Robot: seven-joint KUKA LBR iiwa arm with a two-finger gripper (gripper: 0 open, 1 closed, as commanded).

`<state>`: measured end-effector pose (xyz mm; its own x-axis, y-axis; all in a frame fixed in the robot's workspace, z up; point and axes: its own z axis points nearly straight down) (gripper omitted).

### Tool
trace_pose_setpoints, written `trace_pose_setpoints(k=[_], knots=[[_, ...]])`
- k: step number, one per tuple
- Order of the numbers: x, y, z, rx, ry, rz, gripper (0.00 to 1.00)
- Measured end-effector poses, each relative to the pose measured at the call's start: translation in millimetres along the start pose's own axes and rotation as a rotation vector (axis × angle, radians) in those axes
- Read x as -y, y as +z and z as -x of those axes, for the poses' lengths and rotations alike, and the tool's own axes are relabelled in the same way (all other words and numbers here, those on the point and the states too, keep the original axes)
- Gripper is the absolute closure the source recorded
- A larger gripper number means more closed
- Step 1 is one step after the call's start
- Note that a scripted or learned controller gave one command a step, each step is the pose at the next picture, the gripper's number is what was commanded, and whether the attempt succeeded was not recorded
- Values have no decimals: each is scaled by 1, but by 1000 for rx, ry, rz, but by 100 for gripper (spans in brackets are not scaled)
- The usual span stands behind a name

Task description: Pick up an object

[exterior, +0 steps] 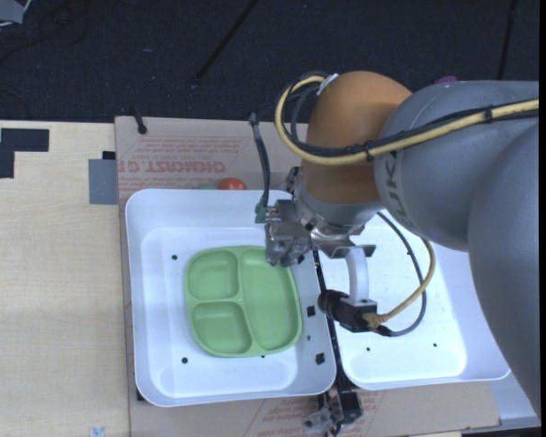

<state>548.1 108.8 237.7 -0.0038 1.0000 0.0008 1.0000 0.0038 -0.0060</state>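
The green tray (244, 300) lies flat in the left bin (155, 335), filling most of its floor, its long axis running toward the bin's near right corner. The tool (282, 244) hangs over the tray's far right rim, at or just above its edge. Whether it is apart or together cannot be told. The tray's body spreads left and nearer from the tool, so only the rim is in reach.

A green three-compartment plate (242, 301) lies in the left bin (155, 353), toward its right wall. The gripper (283, 244) hangs at the plate's upper right rim.
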Motion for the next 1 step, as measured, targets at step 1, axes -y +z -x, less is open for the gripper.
trace_pose_setpoints(k=[1], knots=[[0, 0, 1, 1, 2, 0, 0]])
